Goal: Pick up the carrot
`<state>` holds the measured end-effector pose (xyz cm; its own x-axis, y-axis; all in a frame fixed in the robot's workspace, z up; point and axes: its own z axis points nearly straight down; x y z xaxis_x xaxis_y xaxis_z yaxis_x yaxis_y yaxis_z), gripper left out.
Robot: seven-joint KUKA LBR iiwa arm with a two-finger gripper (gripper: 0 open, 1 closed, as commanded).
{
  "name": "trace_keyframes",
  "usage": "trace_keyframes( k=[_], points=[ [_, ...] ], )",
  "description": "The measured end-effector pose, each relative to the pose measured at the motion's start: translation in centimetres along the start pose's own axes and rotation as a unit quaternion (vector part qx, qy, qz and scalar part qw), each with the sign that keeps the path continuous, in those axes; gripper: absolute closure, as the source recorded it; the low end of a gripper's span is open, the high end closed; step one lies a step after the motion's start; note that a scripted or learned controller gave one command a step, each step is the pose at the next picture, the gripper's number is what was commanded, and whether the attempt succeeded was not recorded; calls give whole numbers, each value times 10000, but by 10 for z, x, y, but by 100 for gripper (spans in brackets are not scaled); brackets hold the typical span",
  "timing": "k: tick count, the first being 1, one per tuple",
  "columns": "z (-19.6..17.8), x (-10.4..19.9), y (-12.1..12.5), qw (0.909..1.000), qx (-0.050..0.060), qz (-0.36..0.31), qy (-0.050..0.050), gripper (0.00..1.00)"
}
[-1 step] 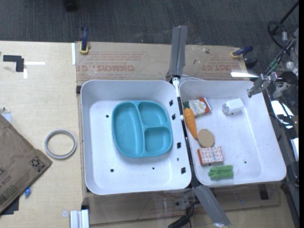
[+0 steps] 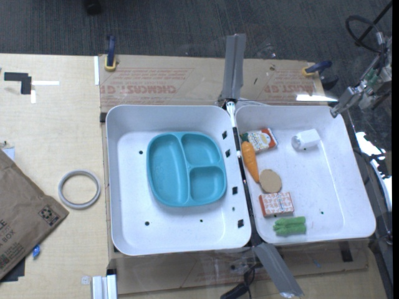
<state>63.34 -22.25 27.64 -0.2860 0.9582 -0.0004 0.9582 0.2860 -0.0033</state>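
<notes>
While two white bins sit side by side on the bench, the carrot (image 2: 250, 161) lies untouched in the right bin (image 2: 349, 185)

Seen from above at a slant, the carrot rests at about nine o'clock in the right bin, close to its left wall, pointing toward five o'clock. A small food packet (image 2: 263, 140) sits just beside its top end, a round tan disc (image 2: 270, 180) near its tip, a red patterned box (image 2: 276, 204) and a green item (image 2: 290, 227) toward six o'clock, a white cylinder (image 2: 305, 140) at one o'clock. A teal divided plate (image 2: 186, 168) lies in the left bin (image 2: 124, 185). At two o'clock, beyond the right bin's corner, the gripper (image 2: 365, 92) is blurred, touching nothing; whether the claw is spread or pressed together cannot be told
</notes>
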Motion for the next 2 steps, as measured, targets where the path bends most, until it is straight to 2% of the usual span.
trace_keyframes(
  k=[1,2],
  points=[
    [89,100,57,9914,5,-1310,10,0],
    [88,158,-9,9918,10,-1274,12,0]
  ],
)
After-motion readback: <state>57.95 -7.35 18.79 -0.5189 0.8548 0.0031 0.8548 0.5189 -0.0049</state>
